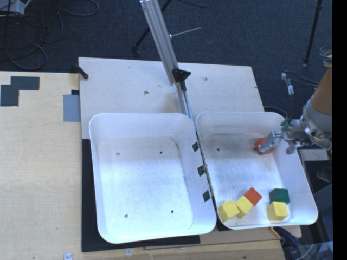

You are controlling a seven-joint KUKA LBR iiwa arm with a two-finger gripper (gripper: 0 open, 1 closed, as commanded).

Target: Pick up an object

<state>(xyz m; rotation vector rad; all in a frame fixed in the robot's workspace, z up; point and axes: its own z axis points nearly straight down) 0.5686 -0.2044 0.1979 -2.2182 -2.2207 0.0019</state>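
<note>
The right bin [233, 161] holds several small blocks near its front edge: two yellow blocks [236, 207] side by side, an orange-red block [253, 195] touching them, a green block [279, 195], and another yellow block [277, 210] just in front of the green one. A small orange-red object [263, 144] lies by the bin's right wall, farther back. My gripper [277, 137] reaches in over the right rim, and its tip sits right against that orange-red object. Whether the object is between its tips is hidden at this angle.
The left bin [141, 172] stands beside the right one, with black clips [200, 169] along the shared wall. A slanted aluminium rail [162, 42] rises behind the bins. Cables lie on the dark floor beyond.
</note>
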